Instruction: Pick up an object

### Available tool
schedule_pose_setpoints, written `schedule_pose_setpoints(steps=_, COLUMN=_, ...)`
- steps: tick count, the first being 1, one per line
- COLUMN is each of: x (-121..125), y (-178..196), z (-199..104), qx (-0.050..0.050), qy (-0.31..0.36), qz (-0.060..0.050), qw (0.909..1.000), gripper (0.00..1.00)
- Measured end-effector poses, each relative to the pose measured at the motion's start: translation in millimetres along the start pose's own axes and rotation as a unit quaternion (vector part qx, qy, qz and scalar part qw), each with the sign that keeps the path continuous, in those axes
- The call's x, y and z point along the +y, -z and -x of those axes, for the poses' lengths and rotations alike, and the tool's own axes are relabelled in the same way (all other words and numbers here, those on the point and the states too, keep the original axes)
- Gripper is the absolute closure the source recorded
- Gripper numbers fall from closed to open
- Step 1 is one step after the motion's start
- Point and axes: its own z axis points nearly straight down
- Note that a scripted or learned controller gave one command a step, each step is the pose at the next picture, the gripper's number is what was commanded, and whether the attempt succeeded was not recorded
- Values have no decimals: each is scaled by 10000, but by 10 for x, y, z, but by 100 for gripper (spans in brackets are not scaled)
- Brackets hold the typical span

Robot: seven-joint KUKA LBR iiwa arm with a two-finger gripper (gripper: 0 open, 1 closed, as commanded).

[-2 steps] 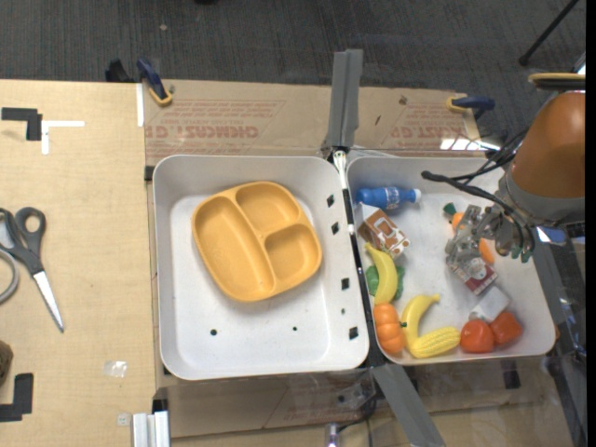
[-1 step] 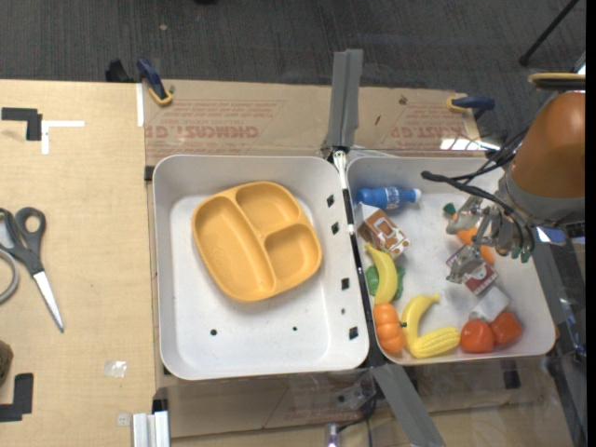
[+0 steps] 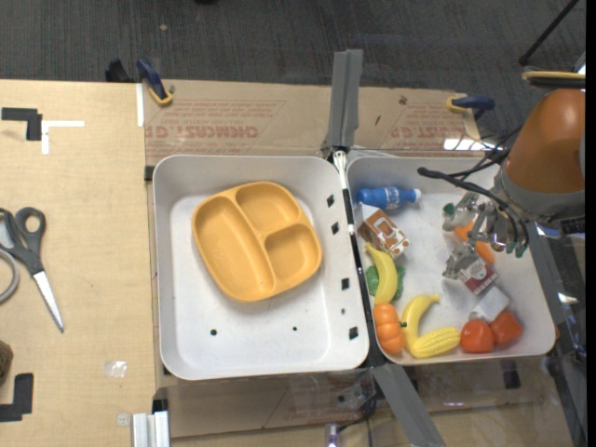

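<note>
My gripper (image 3: 468,241) hangs low over the right part of the right bin (image 3: 535,287), below the arm's orange band (image 3: 557,142). A small orange object (image 3: 484,248) shows right at the gripper; whether it is held is unclear. Just below it lies a red and white packet (image 3: 487,289). Along the bin's left side are a blue bottle (image 3: 386,196), a brown snack box (image 3: 385,233) and a green pepper (image 3: 386,282). Near the front edge lie a yellow banana (image 3: 418,310), a corn cob (image 3: 435,344), an orange vegetable (image 3: 388,330) and a red tomato (image 3: 477,336).
The left bin (image 3: 177,324) holds a yellow divided plate (image 3: 258,240). A divider wall (image 3: 349,250) separates the two bins. Scissors (image 3: 35,259) lie on the wooden bench at far left. Cardboard (image 3: 242,124) sits behind the bins.
</note>
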Motion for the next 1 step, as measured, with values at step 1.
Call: schedule_pose_setpoints(steps=1, x=-60, y=14, z=128, qx=-13, qy=497, qz=-6, qw=9988, gripper=0)
